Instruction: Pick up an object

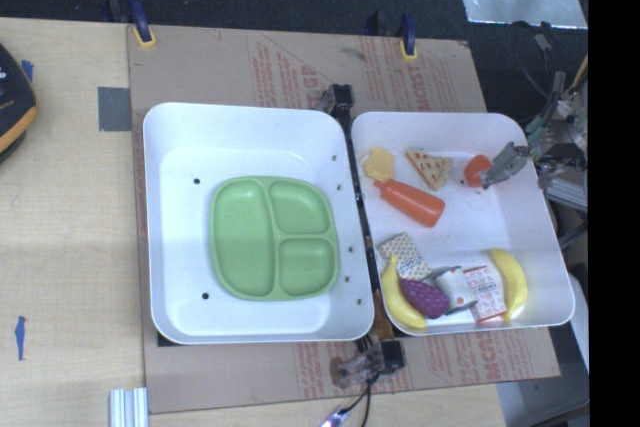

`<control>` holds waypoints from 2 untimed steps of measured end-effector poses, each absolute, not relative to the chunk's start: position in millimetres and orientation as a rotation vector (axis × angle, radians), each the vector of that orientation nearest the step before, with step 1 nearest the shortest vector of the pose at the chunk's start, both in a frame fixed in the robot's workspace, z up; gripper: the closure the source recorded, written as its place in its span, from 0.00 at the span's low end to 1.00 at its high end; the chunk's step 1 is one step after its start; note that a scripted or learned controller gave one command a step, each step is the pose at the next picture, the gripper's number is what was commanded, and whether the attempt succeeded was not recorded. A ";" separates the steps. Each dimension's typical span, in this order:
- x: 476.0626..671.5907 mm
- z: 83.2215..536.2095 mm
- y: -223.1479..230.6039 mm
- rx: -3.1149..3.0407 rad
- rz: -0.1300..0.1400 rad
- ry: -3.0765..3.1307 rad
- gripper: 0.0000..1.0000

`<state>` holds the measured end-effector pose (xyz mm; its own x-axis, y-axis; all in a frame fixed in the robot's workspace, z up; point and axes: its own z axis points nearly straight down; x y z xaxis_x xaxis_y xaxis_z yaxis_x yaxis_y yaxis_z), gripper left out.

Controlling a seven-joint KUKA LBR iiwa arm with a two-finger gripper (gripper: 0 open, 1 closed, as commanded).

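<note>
The claw [500,165] is seen at the right bin's [520,215] far edge, just beside a small red piece [477,169]; whether it is clenched cannot be told. Nothing is seen lifted, so the pick appears not yet done.

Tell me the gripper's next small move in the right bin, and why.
Probably a short drop onto the small red object. The gripper sits right beside it at the right bin's upper right, nothing visibly held, while the orange bottle and toast slice lie farther left.
</note>
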<state>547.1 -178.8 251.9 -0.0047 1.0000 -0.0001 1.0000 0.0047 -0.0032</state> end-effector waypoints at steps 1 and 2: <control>557.9 155.3 -118.4 -2.212 0.006 -2.226 0.00; 592.2 91.0 -113.9 -2.214 0.006 -2.226 0.00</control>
